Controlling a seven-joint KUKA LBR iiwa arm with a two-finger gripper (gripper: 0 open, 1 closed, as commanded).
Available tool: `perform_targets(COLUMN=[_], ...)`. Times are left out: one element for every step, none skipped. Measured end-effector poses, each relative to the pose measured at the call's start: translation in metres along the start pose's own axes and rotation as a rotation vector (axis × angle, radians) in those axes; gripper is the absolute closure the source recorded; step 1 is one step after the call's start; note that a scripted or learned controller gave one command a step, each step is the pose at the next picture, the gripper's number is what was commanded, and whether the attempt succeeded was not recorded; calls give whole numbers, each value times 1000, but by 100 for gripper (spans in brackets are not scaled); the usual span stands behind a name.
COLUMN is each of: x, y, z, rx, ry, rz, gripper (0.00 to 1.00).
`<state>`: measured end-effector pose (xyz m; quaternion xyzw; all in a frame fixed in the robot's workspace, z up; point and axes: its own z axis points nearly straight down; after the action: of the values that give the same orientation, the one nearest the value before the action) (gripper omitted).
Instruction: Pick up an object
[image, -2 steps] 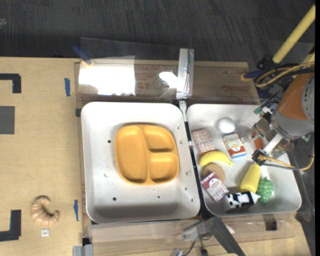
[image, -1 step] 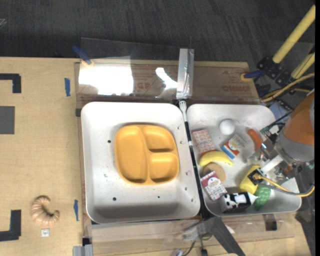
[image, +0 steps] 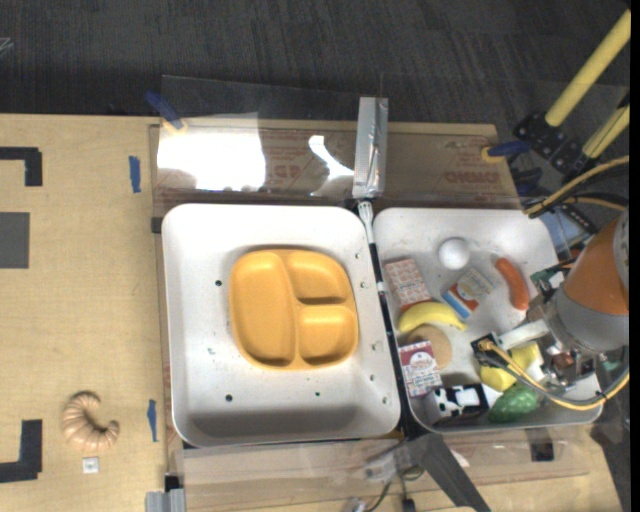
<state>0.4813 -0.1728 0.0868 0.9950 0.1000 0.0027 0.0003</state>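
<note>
Left bin (image: 190, 300): yellow divided tray (image: 294, 306). Right bin (image: 425, 225): toy clutter. I judge banana (image: 430, 317), at 9 o'clock from gripper (image: 540, 360), light, stiff, slick; I'd grab mid-curve. Gripper low at bin's 4 o'clock; can't tell its state.

A light wooden tabletop (image: 70, 320) marked with blue tape (image: 134, 172) meets dark carpeted floor (image: 250, 40); overhead light glares off clear plastic (image: 260, 155).
</note>
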Motion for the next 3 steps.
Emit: perform_targets(x=[31,54,52], y=[-57,-169,-166], z=[-12,-99,-106], rx=[4,7,5], ry=[-5,-1,-9], rz=[-5,-43,-40], gripper=[0,0,100])
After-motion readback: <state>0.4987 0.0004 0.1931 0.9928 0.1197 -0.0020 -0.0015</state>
